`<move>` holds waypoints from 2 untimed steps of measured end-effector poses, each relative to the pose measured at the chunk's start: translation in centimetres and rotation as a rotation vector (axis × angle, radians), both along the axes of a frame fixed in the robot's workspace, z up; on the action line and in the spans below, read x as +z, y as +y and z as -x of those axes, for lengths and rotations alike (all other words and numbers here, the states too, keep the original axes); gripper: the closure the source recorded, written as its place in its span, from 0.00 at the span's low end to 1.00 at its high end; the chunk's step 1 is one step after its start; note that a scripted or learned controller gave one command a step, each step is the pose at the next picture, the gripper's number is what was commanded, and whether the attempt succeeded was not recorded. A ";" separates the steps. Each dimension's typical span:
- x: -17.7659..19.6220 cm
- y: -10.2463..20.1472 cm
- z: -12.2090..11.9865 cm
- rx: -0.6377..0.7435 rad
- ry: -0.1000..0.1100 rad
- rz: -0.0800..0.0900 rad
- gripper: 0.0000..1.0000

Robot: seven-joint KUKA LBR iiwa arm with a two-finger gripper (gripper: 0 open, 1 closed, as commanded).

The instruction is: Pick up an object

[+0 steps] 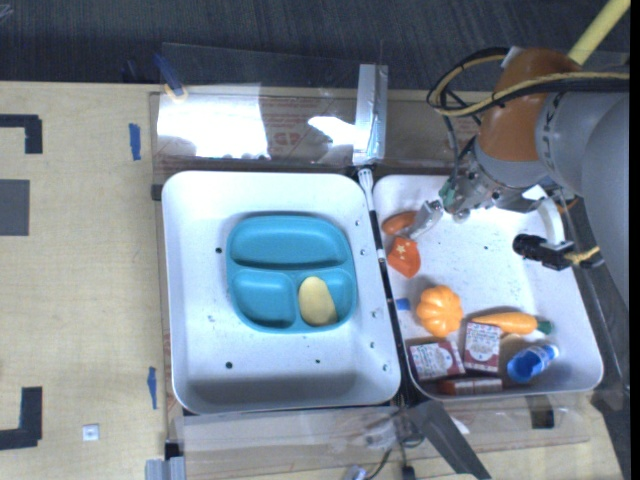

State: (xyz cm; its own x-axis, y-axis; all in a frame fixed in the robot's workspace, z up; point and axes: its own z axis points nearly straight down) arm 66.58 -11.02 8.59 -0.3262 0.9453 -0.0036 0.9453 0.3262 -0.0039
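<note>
claw [432, 215] state's hard to tell, hanging over the orange pepper [404, 256] by the bin wall [380, 268], could easily clip it.

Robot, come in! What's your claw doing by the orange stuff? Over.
Gripper low in right bin, top left corner. Tips beside the orange-red pieces; grip not confirmed. Pumpkin and carrot lie apart, nearer the front.

Blue divided tray [285, 243] (yellow lemon-like piece [317, 300] inside) in left bin [190, 298]
</note>
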 end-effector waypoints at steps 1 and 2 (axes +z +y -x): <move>0.2 -0.7 7.9 0.400 -0.007 -0.003 0.00; 0.9 0.3 11.7 0.140 -0.041 0.004 0.00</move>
